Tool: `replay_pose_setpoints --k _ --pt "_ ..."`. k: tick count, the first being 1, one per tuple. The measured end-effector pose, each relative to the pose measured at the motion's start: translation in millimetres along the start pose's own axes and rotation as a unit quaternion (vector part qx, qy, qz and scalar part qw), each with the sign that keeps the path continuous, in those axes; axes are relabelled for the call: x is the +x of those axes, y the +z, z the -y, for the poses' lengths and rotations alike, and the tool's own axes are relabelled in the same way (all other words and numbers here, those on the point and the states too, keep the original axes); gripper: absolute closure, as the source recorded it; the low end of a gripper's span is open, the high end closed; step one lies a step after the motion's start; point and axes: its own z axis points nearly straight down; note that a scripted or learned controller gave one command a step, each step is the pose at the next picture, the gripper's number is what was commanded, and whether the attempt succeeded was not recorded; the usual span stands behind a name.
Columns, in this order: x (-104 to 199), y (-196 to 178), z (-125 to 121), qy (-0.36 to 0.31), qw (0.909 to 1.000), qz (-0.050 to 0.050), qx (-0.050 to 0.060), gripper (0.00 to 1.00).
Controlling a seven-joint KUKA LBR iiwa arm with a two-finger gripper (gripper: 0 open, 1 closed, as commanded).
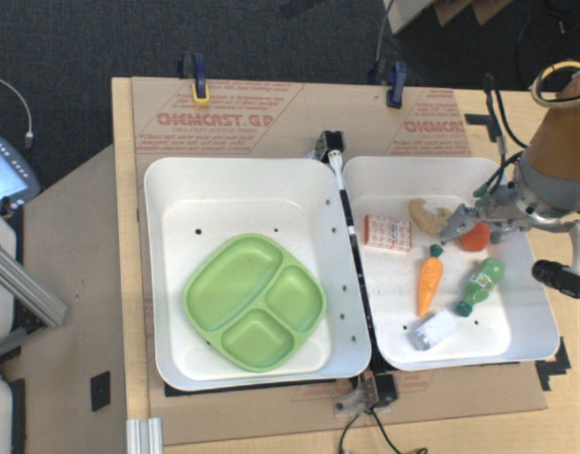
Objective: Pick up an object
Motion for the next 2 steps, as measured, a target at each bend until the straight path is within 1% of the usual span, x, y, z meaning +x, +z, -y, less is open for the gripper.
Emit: replay_pose_setpoints --k 1,2 --pt "-0.6 63.7 3.9 0.000 1.0000 0.000 0.000 0.00" --pt "-1.4 48.9 2.0 0.000 1.0000 0.002 -0.005 1.00"
